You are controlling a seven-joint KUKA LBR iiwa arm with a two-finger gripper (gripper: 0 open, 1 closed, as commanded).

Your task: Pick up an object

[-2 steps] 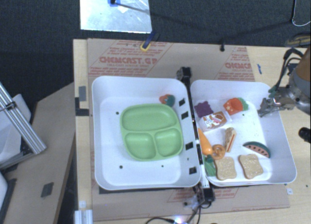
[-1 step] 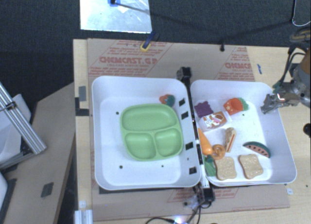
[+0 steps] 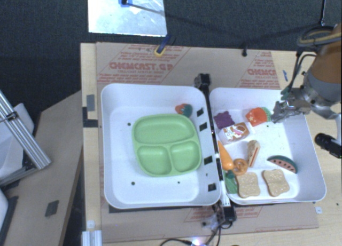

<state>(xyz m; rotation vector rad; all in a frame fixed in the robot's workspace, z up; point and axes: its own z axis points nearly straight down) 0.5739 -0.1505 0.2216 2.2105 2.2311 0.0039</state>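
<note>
Here, nearest the camera, two toast slices [image 3: 263, 183] lie side by side at the front of the right bin [image 3: 312, 154], with a green leafy piece [image 3: 231, 182] just left of them against the divider. Behind these sit a pretzel [image 3: 240, 165] touching a carrot [image 3: 225, 157], a hot dog [image 3: 252, 152] tilted on end, and a watermelon slice [image 3: 281, 163] toward the right wall. Farther back lie a packaged snack [image 3: 235, 131], a purple piece [image 3: 224, 118] and an orange-red pepper-like toy [image 3: 257, 116]. The toys are strewn loosely, apart enough to let fingers descend on one at a time. In the left bin [image 3: 115, 149] a green divided plate [image 3: 164, 145] rests centrally, with a small red-and-green toy [image 3: 184, 109] beyond it near the back corner. At the far right, the gripper [image 3: 280, 112] hangs low over the right bin's back portion, just beside the pepper-like toy, the likeliest target; whether its fingers are spread or pressed together cannot be told, and no object is seen between them. The grasp is judged not yet made.
</note>
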